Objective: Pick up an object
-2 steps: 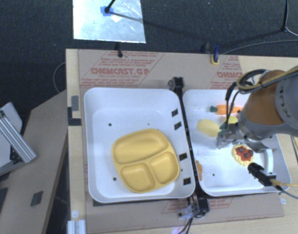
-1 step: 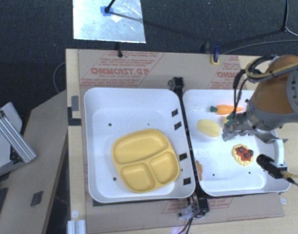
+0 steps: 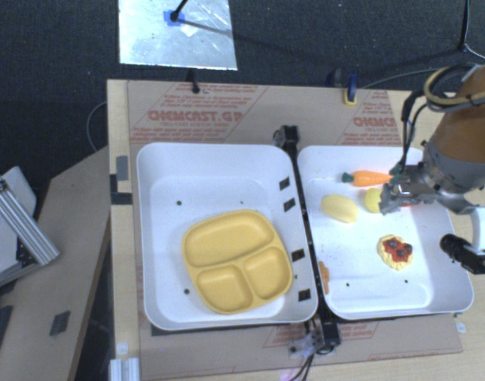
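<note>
The right bin holds a toy carrot near its far wall, a pale yellow potato-like piece, a small yellow-green fruit and a little pizza slice with red topping. My gripper hangs low over the right bin, right beside the yellow-green fruit and just below the carrot's tip. The arm's grey wrist and orange band rise to the right of it. Nothing is visibly held.
The left bin carries a yellow divided tray. A black clip strip runs between the bins. A small orange piece lies by the right bin's left wall. A metal sheet lies beyond the bench.
</note>
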Motion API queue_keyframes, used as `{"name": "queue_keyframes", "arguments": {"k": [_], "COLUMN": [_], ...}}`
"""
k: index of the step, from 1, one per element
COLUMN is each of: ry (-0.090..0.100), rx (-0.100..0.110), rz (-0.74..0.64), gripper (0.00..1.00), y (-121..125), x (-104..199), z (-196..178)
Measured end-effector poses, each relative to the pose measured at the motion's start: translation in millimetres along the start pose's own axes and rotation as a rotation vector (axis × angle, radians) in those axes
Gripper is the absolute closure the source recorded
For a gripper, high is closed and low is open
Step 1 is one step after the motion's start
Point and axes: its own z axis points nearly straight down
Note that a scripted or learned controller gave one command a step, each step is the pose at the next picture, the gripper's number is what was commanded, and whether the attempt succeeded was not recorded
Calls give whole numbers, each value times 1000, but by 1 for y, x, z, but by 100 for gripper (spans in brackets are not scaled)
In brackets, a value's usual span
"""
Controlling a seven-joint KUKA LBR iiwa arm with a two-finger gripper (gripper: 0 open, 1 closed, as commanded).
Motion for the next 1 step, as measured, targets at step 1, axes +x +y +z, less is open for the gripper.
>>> {"name": "queue_keyframes", "arguments": {"k": [1], "ry": [1], "rx": [1], "rz": [-1], "gripper": [100], "y": [1], "x": [0], "z": [-50]}}
